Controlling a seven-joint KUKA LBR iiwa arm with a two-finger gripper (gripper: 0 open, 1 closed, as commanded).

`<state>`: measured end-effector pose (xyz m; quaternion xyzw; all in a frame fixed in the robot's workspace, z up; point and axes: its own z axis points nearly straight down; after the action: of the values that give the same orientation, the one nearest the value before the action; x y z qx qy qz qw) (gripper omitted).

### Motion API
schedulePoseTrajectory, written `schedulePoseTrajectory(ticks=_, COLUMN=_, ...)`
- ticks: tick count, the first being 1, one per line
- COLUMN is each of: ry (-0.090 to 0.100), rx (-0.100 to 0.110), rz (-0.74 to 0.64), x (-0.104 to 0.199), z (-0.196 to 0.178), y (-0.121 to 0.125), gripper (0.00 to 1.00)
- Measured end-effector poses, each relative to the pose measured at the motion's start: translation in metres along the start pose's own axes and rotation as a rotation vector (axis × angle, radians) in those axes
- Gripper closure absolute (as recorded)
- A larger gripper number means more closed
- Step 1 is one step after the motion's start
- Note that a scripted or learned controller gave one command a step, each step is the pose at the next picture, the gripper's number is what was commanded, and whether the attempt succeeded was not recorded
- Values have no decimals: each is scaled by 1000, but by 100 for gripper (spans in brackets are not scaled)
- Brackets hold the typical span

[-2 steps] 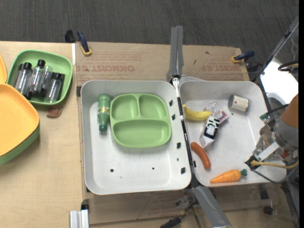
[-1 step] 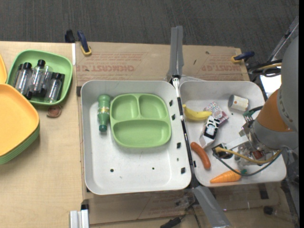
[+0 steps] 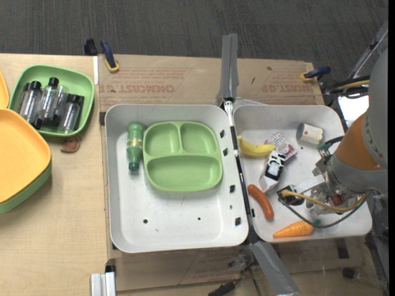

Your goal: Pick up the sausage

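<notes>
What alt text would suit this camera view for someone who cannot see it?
A grey and orange robot arm reaches from the right over the right bin, where a red sausage lies beside a banana and carrot. The left bin holds a green tray and green bottle.

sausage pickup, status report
Gripper low in right bin, nothing seen held. Sausage lies by the bin's left wall, untouched. Carrot close by.

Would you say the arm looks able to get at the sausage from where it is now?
Probably yes. The sausage lies uncovered near the left wall of the right bin, with nothing on top of it. The claw sits just to its right. The bin wall beside it may crowd the approach.
</notes>
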<state>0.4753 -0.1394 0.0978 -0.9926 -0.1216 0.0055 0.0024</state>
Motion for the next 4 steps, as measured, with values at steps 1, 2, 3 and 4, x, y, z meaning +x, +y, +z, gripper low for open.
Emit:
schedulePoseTrajectory(ticks=1, ry=8, rx=-1, rz=-26, x=-17, z=6, y=79, gripper=100)
schedulePoseTrajectory(ticks=2, ry=5, rx=-4, rz=40, x=44, z=-13, y=66, gripper=100)
schedulePoseTrajectory(ticks=3, ry=6, rx=1, rz=-217, x=14, z=7, y=87, gripper=100)
schedulePoseTrajectory(ticks=4, ry=6, rx=-4, rz=39, x=9, z=-41, y=87, gripper=100)
